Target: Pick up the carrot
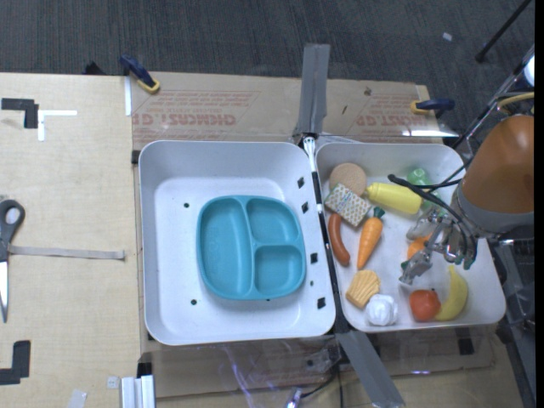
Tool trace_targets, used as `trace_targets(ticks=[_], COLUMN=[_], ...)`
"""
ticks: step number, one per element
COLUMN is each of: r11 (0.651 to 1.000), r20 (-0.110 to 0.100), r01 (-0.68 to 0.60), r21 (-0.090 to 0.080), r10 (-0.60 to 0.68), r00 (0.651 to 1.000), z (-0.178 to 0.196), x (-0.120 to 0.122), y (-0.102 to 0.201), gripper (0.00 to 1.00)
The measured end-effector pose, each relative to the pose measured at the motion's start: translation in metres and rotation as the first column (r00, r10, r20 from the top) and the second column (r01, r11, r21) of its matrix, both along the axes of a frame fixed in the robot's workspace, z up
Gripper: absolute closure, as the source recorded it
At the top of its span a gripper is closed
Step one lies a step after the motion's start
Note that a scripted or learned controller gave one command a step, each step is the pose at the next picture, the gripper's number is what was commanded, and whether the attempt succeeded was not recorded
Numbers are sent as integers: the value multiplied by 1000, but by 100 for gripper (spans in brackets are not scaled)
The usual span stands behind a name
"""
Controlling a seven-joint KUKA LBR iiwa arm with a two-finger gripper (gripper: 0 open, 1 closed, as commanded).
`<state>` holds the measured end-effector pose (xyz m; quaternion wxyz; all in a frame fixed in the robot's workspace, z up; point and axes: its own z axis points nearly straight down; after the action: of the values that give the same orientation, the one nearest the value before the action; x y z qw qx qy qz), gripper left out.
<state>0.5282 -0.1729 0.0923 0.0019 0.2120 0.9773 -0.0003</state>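
Several foods crowded your carrot: a sausage left, a corn cob above. Your gripper hovered just right of it; whether it was open, you couldn't tell.

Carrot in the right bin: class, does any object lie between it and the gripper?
Nothing visible does. The gripper hangs over bare bin floor just right of the carrot. The corn cob lies above that gap, the tomato below it.

I see the gripper low in the right bin, well right of the carrot, which lies between the sausage and the arm, below the corn.
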Motion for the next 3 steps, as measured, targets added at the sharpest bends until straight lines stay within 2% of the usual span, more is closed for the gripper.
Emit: trace_targets(ticks=[1, 2, 3], r11=[1000, 1000, 1000], r20=[3, 7, 7], r01=[-3, -6, -6], r21=[-1, -3, -3], r10=[3, 6, 6], r00=[1000, 1000, 1000], z=[10, 19, 19], x=[2, 4, 4], y=[1, 1, 1], gripper=[100, 100, 0])
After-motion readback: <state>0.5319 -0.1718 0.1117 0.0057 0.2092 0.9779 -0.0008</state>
